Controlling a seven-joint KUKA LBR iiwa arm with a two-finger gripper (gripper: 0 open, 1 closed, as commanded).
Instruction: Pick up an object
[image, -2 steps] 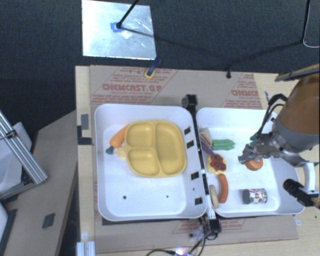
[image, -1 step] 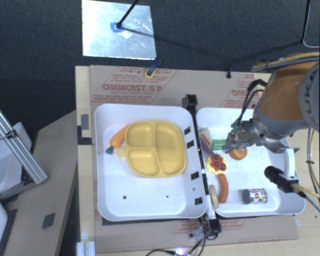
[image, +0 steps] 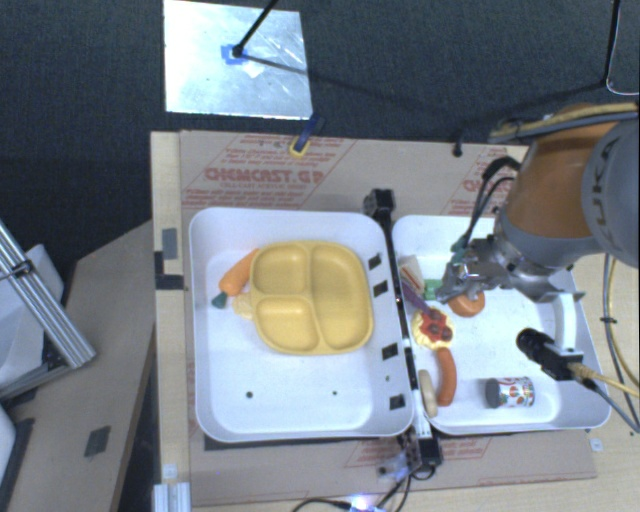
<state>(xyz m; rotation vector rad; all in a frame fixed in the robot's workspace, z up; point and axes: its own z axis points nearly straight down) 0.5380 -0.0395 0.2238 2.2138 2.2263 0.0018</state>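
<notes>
behind both bins (image: 300, 420), cardboard (image: 270, 172) reads "chemcast gp"; fingers' (image: 462, 283) state unclear.

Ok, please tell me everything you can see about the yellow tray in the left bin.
The yellow tray looks like smooth moulded plastic, roughly square with rounded corners. Raised ridges split it into three compartments: two at the far side and one wide one nearer the camera. It lies flat and upright on the floor of the left bin, a little turned. An orange carrot lies against its left edge. Nothing lies in its compartments.
</notes>
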